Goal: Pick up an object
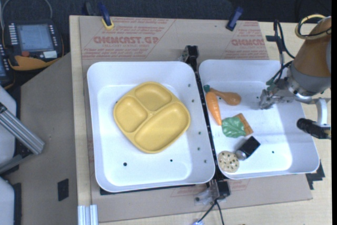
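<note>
In the right bin (274,163) lie a carrot (213,107), an orange spoon-like piece (227,96), a green and orange packet (236,126), a black and silver object (247,147) and a round cookie (228,161). My gripper (267,99) hangs low over the bin's right half, to the right of the orange piece and apart from every object. Nothing shows between its fingertips.
A yellow divided plate (151,116) sits in the left bin (105,166). The arm (313,60) comes in over the right bin's far right side. A black bracket (190,53) stands between the bins at the back. Clamps hold the cardboard-covered bench (158,34).
</note>
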`<state>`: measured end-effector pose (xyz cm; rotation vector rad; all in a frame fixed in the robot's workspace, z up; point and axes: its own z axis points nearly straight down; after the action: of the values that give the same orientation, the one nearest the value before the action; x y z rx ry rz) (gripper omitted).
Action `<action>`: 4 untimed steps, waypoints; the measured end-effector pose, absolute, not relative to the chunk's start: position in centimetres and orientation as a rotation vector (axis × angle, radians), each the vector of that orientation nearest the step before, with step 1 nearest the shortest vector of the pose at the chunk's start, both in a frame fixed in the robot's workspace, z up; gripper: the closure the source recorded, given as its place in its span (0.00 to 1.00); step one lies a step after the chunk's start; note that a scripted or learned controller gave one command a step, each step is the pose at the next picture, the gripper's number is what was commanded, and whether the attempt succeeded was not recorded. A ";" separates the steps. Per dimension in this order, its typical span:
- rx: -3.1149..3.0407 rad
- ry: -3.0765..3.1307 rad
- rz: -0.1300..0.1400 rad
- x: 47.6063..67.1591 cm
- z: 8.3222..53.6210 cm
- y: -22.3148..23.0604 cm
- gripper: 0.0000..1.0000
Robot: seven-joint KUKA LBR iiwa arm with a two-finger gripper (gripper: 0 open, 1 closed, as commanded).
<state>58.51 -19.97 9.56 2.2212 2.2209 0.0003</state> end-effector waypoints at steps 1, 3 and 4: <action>2.217 2.215 0.004 58.1 15.7 -20.6 1.00; 2.216 2.219 0.003 59.2 22.5 -20.0 1.00; 2.218 2.230 0.001 59.2 21.5 -14.7 1.00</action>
<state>59.24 -14.70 21.46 2.2177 2.2302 0.0005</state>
